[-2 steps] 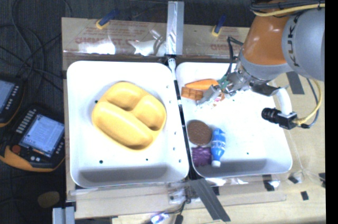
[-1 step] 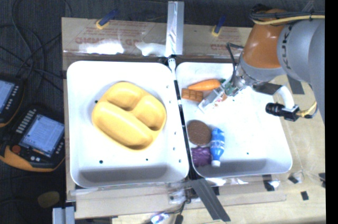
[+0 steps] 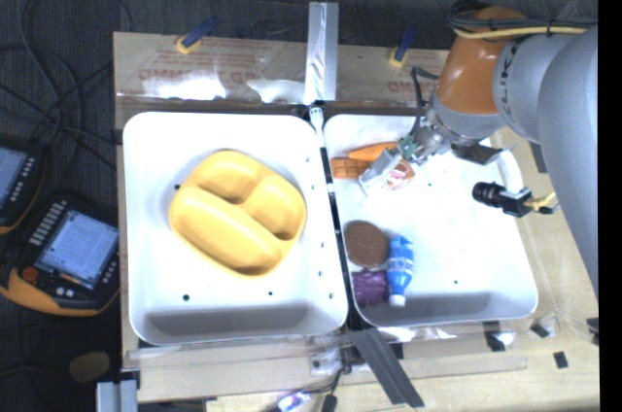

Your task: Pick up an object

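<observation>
Large yellow bun-shaped object [image 3: 238,211] lies in the left bin [image 3: 146,303].

Two teach pendants [image 3: 60,250] and looping black cables [image 3: 68,60] on dark carpet, left of the bench.

Both bins [image 3: 146,303] were plain white. Big lumpy object [image 3: 236,211] — glossy yellow. Round disc [image 3: 366,243] was dark brown, bottle [image 3: 399,268] blue with white cap, object beside it [image 3: 369,285] purple, wedge [image 3: 356,161] orange. Arm [image 3: 544,89] — grey, orange band.

bins [image 3: 292,133]: glossy white plastic | yellow lump [image 3: 236,211]: smooth, soft sheen | bench [image 3: 146,55]: matt wood
</observation>
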`<action>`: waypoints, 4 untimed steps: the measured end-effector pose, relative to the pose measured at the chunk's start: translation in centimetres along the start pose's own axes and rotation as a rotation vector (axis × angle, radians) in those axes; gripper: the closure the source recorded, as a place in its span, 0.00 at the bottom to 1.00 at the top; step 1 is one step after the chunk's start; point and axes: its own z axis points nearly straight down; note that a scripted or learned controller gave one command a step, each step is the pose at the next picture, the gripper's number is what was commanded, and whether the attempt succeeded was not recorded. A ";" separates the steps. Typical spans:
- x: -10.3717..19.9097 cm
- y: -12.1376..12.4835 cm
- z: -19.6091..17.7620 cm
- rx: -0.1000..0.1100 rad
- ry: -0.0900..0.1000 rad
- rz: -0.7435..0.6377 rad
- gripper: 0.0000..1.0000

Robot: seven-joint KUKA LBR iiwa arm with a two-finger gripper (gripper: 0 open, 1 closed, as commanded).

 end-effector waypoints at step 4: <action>-4.2 -1.1 0.1 -0.008 -0.007 0.078 0.00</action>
